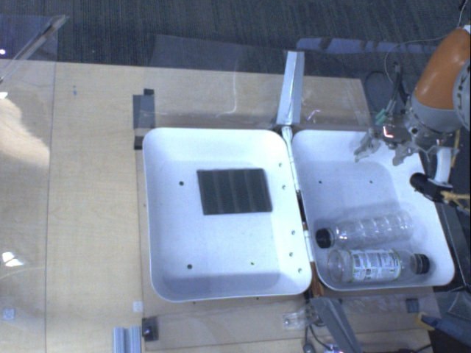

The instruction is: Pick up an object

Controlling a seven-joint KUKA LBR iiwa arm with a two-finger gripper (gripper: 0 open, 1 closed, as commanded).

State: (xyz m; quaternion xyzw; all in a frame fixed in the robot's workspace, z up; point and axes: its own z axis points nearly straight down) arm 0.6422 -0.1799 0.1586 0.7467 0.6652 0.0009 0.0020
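Two clear plastic bottles lie on their sides in the right bin [331,168], near its front wall. The upper bottle [372,228] has its black cap pointing left. The lower bottle [368,265] carries a printed label and has its black cap pointing right. They lie side by side, close to touching. My gripper [383,151] hangs over the far part of the right bin, well behind the bottles, open with nothing between its fingers. The left bin [169,197] holds a flat dark grey ridged pad [234,191] near its middle.
The grey arm with its orange band [441,76] comes in from the right, over the right bin's far corner. A metal bracket [291,87] stands behind the gap between the bins. Wooden bench [81,197] spreads to the left.
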